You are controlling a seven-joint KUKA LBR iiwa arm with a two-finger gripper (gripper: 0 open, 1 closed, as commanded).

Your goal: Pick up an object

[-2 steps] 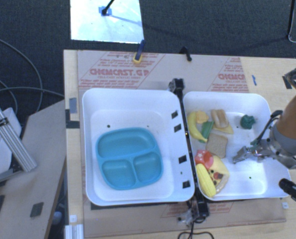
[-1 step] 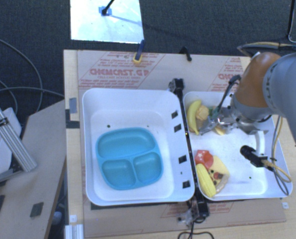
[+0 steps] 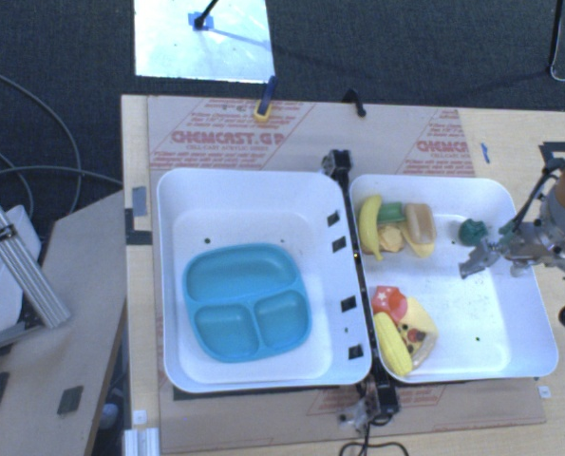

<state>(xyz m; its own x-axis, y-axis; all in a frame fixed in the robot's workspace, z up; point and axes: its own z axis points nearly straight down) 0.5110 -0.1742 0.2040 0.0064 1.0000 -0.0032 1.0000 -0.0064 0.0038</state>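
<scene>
In the right bin (image 3: 524,350), a yellow banana (image 3: 368,224), a small green piece (image 3: 390,213) and a tan bun (image 3: 420,228) lie together at the back left. A red and yellow cluster of toy food (image 3: 403,326) sits at the front left. A dark green toy (image 3: 472,230) rests near the bin's back right. My gripper (image 3: 499,265) hangs over the right side of this bin, just in front of and right of the green toy. It is open, and nothing sits between its fingers.
The left bin (image 3: 168,217) holds a blue divided tray (image 3: 247,300). A black divider (image 3: 351,264) runs between the two bins. Cardboard (image 3: 225,131) lies under the bins, with a yellow-tipped tool (image 3: 264,105) at its back edge.
</scene>
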